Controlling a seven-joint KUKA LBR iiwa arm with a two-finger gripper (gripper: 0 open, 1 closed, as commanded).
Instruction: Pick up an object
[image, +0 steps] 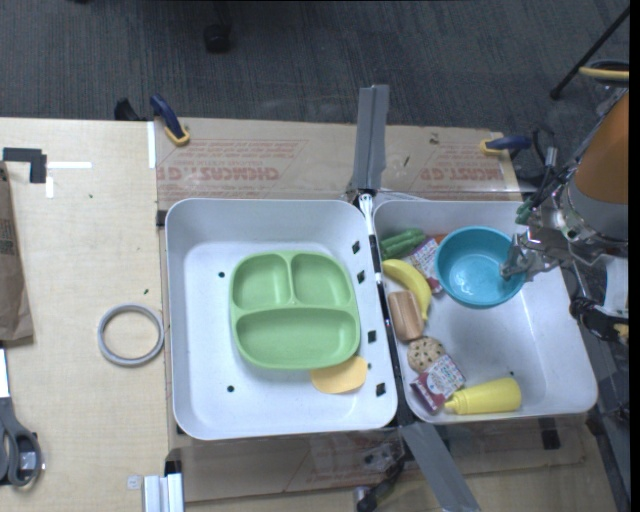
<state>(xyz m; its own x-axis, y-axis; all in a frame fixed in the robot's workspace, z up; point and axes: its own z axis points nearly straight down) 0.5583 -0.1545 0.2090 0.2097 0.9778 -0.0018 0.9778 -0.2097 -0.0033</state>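
bowl (479, 266): round, sky-blue, glossy, hollow up | right bin (540, 340) | claw (517, 262) at its rim, grip state cannot be told

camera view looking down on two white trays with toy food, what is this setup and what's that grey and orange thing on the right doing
This is one fixed camera above a bench, looking down at a slant. The grey and orange thing is a robot arm reaching in from the right; its job is to pick up an object. Its pincer sits at the right rim of a blue bowl, but I cannot tell from here whether it grips anything.

The left bin holds a green divided plate with a yellow chip-like piece at its lower edge. The right bin holds the bowl, a banana, a green pepper-like item, a hot dog, a cookie, a small packet and a yellow bottle.

On the bench to the left lies a roll of tape.
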